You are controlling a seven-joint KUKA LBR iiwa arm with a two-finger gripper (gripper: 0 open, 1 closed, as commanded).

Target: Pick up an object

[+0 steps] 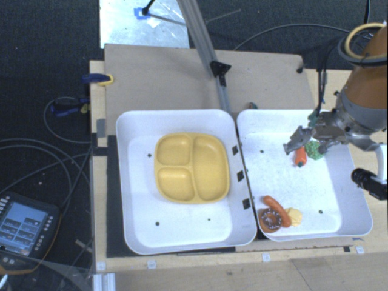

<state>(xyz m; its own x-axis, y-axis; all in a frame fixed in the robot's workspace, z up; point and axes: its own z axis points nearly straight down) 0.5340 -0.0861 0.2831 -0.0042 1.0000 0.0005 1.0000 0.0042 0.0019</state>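
Left bin (130, 180): one yellow three-part plate (192, 167), well to the left of the gripper (301, 145) and slightly lower in the view. Right bin (339, 217): gripper over the upper part, with an orange carrot (301, 157) touching its underside and a green leafy piece (314, 150) just to its right; finger spacing cannot be told, nor whether anything is gripped. Well below the gripper, at the bin's near edge: brown doughnut (270, 219), red sausage (276, 207), pale yellow piece (294, 216), clustered and touching
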